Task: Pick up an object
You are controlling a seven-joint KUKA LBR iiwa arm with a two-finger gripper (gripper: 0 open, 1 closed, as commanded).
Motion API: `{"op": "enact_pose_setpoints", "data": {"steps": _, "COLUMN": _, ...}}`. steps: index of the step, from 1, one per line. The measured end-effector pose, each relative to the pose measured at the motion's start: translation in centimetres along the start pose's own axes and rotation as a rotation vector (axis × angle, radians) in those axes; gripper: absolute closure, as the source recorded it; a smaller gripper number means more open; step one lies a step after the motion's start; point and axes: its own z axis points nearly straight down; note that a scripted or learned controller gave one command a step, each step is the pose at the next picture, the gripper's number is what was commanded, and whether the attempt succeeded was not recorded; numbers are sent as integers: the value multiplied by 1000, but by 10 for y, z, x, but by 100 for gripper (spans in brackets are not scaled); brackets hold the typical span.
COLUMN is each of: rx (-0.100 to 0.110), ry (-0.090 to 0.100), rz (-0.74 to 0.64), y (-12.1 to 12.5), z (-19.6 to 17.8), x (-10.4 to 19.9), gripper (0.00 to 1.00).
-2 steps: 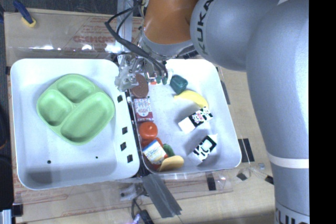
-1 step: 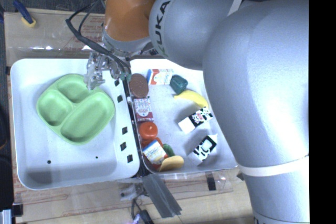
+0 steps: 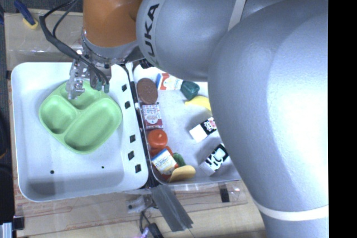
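Fingers [image 3: 88, 85] hang slightly spread over the far rim of the green divided dish [image 3: 81, 118] in the left bin [image 3: 33, 175]. Nothing is seen pinched between them; contact with the rim cannot be confirmed. Dish body extends from them toward the camera.

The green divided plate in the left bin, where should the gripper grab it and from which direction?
Probably the raised rim at the green divided plate's upper edge, coming straight down from above. The plate lies flat in the left bin, so a thin rim suits two fingers, and the gripper sits right over that edge.
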Motion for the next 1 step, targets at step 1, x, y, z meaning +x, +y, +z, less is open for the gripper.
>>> {"op": "enact_pose_setpoints", "data": {"steps": 1, "rx": 4, "ry": 6, "rz": 345, "y": 35, "z": -19, "x": 52, "gripper": 100}}
